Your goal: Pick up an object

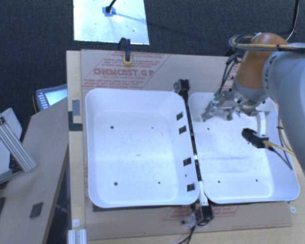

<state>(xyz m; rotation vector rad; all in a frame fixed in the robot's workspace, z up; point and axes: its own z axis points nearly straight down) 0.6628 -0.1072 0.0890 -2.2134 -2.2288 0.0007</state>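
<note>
My gripper (217,116) hangs over the far left part of the right bin (244,187), close to its back rim. Its two metal fingers (206,114) point down and stand apart, open, with nothing between them. The grey arm with its orange band (254,65) comes in from the right above the bin. I can make out no loose object on either bin's white floor.
The left bin (137,151) lies beside the right one, with a black clipped divider (188,136) between them. A small black plug on a yellow cable (253,136) hangs from the arm over the right bin. Both bins rest on a cardboard sheet (127,70).
</note>
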